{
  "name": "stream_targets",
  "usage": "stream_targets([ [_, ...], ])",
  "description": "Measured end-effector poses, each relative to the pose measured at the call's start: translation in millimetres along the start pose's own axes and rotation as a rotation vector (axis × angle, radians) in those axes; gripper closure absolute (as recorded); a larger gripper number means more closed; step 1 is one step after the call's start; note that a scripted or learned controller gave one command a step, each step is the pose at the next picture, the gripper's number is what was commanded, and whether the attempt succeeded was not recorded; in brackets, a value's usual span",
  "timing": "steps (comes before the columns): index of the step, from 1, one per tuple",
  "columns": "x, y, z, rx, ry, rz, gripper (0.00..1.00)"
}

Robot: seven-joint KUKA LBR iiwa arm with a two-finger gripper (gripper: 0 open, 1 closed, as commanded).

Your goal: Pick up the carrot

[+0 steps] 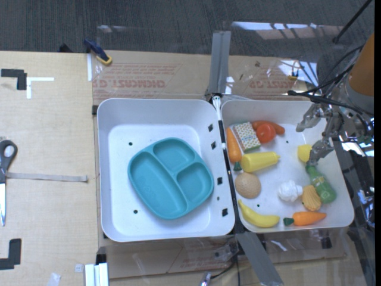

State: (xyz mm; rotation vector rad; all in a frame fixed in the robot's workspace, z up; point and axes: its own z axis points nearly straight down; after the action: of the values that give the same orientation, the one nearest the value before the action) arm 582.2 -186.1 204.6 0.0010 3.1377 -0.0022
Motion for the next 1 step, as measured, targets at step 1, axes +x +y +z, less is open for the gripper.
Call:
stream_targets([
  [1, 85.8, -36.1, 4.3, 0.0, -0.001, -0.135, 0.0],
])
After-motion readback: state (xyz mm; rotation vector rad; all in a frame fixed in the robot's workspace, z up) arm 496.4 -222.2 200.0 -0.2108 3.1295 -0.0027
